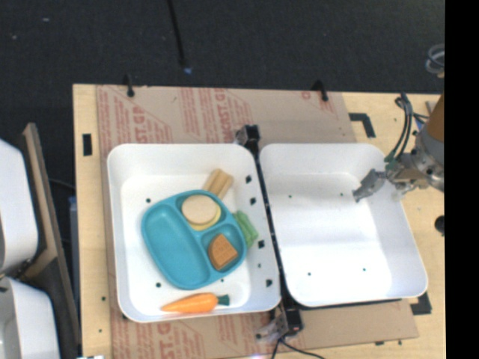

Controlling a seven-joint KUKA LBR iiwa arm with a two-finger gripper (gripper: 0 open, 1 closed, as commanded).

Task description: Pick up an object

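The left bin (133, 172) holds a blue divided plate (171, 247) with a round beige biscuit (201, 209) and a brown toast piece (223, 252) in its compartments. A tan wooden block (219, 181) lies just beyond the plate, and a green piece (248, 229) pokes out at the plate's right edge. An orange carrot (194, 303) lies along the bin's near wall. My gripper (368, 185) hangs over the upper right part of the right bin (337, 253), far from all these objects. Nothing shows in its grasp.
The arm's wrist (423, 167) with cables enters at the right edge, over the right bin's far right rim. A black clamp (248, 134) sits where the two bins meet at the back. Both bins rest on a cardboard-covered bench (187, 114).
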